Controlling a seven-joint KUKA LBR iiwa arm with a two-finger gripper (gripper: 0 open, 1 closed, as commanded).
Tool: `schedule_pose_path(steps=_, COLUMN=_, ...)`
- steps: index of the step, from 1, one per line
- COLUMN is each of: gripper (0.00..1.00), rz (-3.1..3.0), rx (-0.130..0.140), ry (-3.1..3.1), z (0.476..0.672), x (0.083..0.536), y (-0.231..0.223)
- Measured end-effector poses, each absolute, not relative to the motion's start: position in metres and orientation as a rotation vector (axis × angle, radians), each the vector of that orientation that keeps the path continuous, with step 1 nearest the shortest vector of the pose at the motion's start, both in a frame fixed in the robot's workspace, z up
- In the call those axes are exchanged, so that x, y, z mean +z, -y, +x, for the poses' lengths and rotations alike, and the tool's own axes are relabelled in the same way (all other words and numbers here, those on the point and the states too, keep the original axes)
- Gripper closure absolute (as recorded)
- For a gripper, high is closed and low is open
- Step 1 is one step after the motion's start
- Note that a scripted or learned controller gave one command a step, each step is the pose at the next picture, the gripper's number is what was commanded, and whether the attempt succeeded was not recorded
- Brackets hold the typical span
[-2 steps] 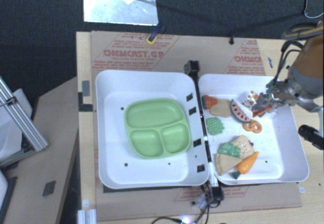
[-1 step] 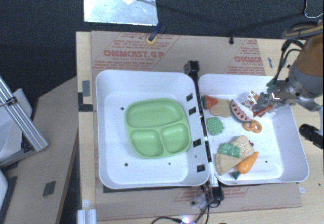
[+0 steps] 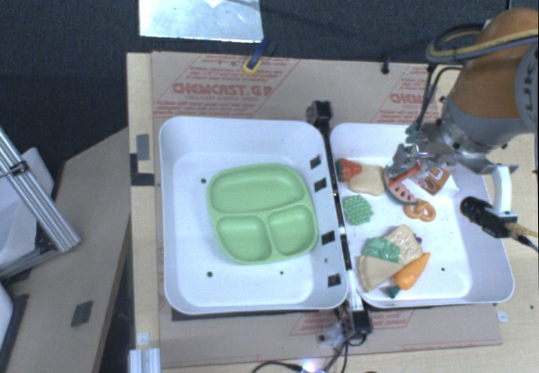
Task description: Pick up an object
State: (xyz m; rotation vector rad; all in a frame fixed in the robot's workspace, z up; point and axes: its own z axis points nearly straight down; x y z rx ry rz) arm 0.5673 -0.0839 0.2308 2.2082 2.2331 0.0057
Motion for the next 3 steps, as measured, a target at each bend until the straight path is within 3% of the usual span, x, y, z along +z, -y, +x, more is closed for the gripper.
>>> schedule_pose_path(steps=1, gripper=1.0, rz=2.209, rx=0.005, ry=-2.234, z=0.566, x=0.234, y=0.029)
schedule_pose_path(steps=3, gripper=1.0, rz=2.21, rx=0.006, ry=-2.233, z=0.589, x=0.238, y=-0.071)
